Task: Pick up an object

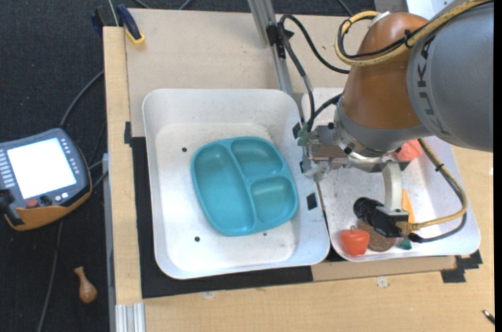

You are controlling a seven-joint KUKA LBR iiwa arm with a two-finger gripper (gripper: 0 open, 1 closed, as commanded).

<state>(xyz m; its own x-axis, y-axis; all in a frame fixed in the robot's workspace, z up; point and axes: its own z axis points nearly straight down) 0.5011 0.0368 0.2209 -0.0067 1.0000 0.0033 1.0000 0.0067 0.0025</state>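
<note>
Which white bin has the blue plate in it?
The bin on the view's left: the turquoise divided plate lies in it. The other bin, beneath the arm, holds a small red object and others.

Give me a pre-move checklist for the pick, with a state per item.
1. Arm over a bin: ok. Its wrist sits above the left part of the right bin.
2. Candidate in view: ok. A red object lies at that bin's near edge, next to a brown object.
3. Something already grasped: cannot tell. The wrist hides that spot.
4. Remaining contents of the right bin: cannot tell. The arm covers most of it.
5. Teal divided plate out of the way: ok. It lies flat in the left bin, apart from the arm.
</note>
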